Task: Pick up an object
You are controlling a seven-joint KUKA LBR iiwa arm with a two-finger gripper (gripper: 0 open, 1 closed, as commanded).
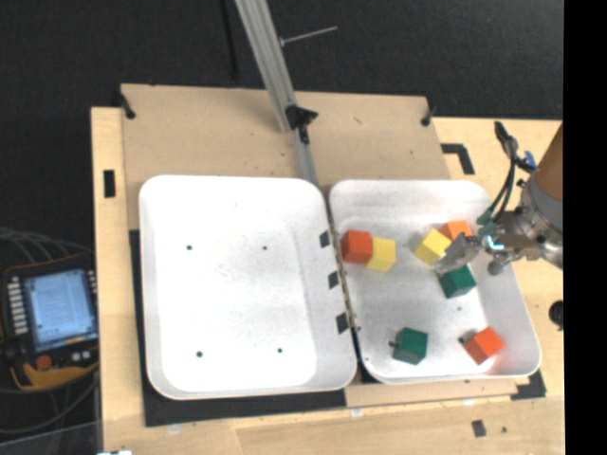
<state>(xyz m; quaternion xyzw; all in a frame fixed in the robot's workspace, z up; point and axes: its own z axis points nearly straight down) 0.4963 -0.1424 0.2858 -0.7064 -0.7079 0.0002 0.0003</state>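
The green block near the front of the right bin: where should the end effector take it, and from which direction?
Grip the green block across two opposite side faces, coming straight down from above. It sits alone on the right bin floor, slightly rotated, with open space on all sides, so the wrist probably needs turning to match its edges. The orange block stands well apart.

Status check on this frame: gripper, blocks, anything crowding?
Gripper low over right bin, nothing seen held. Green block just below it. Yellow block and orange block crowd close.
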